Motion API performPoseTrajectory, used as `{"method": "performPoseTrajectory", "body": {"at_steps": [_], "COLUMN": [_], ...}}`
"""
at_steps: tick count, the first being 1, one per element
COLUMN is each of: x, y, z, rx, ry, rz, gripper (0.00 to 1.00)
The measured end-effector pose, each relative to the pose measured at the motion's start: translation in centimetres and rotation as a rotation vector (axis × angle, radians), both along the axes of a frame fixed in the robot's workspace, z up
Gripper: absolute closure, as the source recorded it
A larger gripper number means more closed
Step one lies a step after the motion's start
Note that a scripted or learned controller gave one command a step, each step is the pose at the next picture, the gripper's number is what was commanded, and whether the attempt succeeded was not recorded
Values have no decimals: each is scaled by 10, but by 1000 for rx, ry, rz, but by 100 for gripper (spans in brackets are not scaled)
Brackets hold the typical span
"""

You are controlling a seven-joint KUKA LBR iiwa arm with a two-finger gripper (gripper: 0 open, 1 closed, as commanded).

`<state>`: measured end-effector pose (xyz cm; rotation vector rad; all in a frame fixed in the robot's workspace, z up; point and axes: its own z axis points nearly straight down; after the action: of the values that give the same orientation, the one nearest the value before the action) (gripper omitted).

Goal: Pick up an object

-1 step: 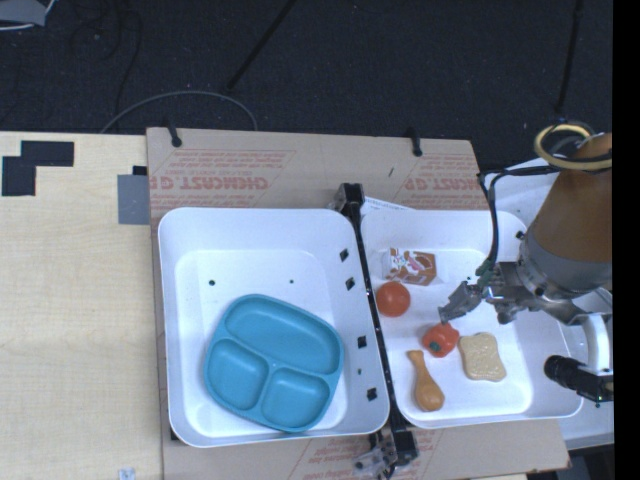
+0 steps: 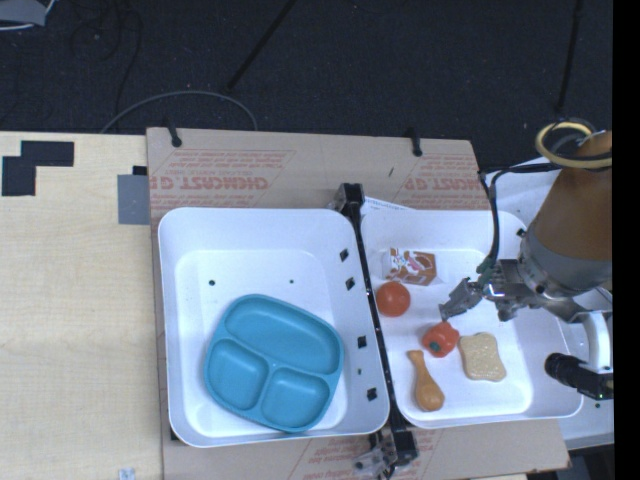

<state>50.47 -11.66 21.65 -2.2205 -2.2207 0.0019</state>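
Cardboard sheet under white bins, wooden bench, dark floor

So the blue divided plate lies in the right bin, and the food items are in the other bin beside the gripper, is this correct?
Not quite. The camera view shows the blue divided plate in the left bin, not the right one. The rest holds: the food items, such as the red tomato and the slice of bread, are in the other bin beside the gripper.
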Motion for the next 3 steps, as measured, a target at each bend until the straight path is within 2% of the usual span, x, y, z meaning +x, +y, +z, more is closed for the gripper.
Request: {"method": "performPoseTrajectory", "body": {"at_steps": [2,3], "x": [1,2], "y": [-5,-6], "z": [-114,-127], "rx": [3,-3], "ry": [8,-4], "rz": [0,-3], "gripper": [0,0]}}
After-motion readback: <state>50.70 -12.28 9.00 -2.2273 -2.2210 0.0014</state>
